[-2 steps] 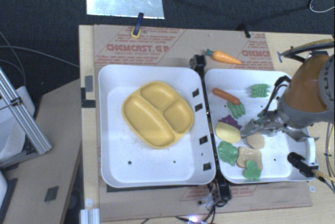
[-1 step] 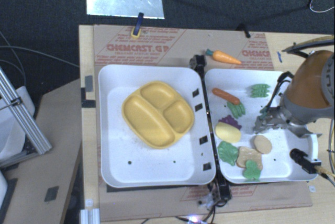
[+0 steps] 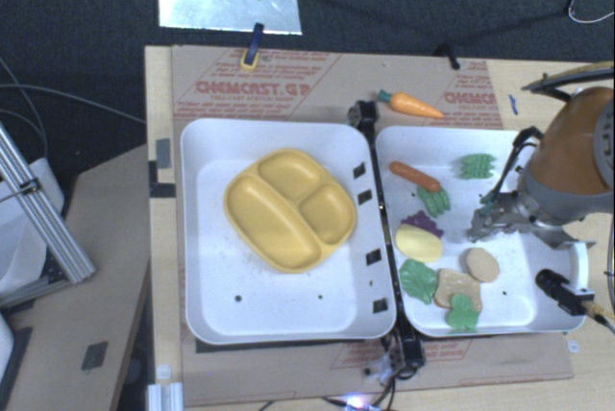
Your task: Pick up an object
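The arm is reaching in over the right-hand bin (image 3: 509, 313), its gripper (image 3: 488, 222) hanging low above a bare patch of the bin floor, and from where I'm standing I cannot tell how it is set. Nothing is showing in its grasp. The toy food is lying scattered to its left and below: a beige potato-like piece (image 3: 481, 264) just beside it, a yellow lemon-shaped piece (image 3: 419, 243), a slice of toast (image 3: 455, 286), leafy greens (image 3: 418, 278), a red-orange sausage or chilli (image 3: 414, 175) and a green ridged piece (image 3: 474, 166). A carrot (image 3: 409, 105) is sitting outside on the cardboard. The left-hand bin (image 3: 207, 236) is holding a yellow divided plate (image 3: 288, 208). I'd judge this as the approach stage; next it is needing to settle over one piece, likely the potato, and descend squarely.
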### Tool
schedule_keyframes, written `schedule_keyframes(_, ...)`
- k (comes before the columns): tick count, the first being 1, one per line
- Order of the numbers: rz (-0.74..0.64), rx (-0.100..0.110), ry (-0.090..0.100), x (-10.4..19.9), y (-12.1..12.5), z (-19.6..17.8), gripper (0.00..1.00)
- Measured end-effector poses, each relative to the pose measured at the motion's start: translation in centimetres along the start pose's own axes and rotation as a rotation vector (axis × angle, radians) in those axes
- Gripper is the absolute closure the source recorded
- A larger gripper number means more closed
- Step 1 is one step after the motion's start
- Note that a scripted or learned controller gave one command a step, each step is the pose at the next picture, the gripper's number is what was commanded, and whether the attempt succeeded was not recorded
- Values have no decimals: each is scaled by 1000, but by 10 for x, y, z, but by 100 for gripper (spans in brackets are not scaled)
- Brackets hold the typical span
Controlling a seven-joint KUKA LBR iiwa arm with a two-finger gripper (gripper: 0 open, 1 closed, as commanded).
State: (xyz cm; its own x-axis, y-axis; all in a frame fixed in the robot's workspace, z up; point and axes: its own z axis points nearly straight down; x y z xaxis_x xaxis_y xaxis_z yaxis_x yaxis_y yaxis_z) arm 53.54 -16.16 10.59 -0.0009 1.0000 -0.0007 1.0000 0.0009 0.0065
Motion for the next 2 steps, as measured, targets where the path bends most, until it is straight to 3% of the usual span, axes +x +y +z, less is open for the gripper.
schedule_keyframes(2, -1, -5, 0, 0, 2, -21, 100)
